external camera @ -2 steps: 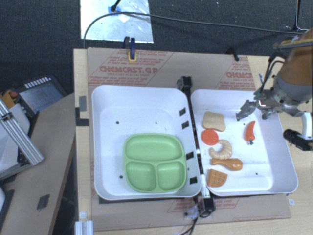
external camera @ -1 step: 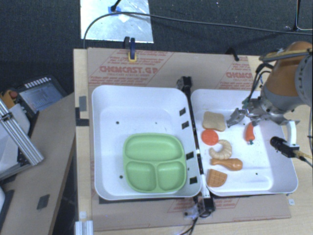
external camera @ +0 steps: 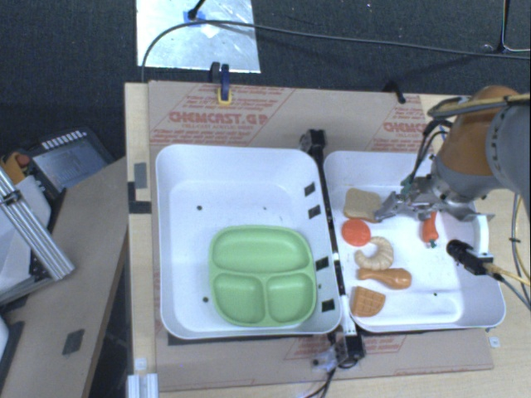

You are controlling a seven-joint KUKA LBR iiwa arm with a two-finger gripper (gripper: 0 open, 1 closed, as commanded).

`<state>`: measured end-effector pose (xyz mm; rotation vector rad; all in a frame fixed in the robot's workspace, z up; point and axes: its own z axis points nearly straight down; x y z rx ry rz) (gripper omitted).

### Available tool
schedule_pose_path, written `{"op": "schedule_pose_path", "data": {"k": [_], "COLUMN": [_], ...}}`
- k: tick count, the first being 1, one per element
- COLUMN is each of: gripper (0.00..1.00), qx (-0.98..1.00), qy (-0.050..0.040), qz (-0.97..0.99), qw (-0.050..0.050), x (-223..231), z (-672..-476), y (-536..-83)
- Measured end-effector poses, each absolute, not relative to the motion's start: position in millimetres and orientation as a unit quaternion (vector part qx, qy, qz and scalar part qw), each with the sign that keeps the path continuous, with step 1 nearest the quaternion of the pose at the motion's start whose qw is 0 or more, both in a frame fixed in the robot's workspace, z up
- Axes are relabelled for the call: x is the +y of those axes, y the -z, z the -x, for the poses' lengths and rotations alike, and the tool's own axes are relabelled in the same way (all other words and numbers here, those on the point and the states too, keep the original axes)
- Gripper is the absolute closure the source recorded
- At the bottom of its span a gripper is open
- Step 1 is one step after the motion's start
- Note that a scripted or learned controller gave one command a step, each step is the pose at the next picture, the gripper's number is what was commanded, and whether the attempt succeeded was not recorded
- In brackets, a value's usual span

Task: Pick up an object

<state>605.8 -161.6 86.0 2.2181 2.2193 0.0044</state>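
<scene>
The right bin [external camera: 465, 309] holds several toy foods. A tan bread slice [external camera: 360, 201] lies at its upper left, with a red tomato [external camera: 356, 233] just below it. Further down come a pale curled shrimp-like piece [external camera: 377, 254], a brown drumstick [external camera: 387, 278] and a waffle-like wedge [external camera: 367, 302]. A small orange carrot [external camera: 429, 229] lies right of the middle. My gripper [external camera: 390, 211] hangs low over the bin, its tip right beside the bread slice's right edge and above the tomato. The grey wrist behind it hides part of the bin floor.
The left bin [external camera: 191, 181] holds a green three-compartment plate [external camera: 261, 274] at its front. A black clip line [external camera: 322, 197] marks the wall between the bins. A black connector [external camera: 466, 255] sticks out from the arm over the right bin's right side.
</scene>
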Motion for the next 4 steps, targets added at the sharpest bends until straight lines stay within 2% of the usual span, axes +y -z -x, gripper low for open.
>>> {"op": "schedule_pose_path", "data": {"k": [1, 2, 3, 4], "gripper": [1.00, 1.00, 1.00, 1.00], "qx": [0.708, 0.707, 0.708, 0.708], "qy": [-0.0027, -0.0014, -0.0022, -0.0010], "qz": [-0.707, -0.707, -0.706, -0.706], "qw": [0.004, 0.003, 0.004, 0.002], "x": [-162, -166, -171, -171], "z": [-607.4, -606.5, -609.3, -610.4], "y": [-99, -144, -208, -225]}}
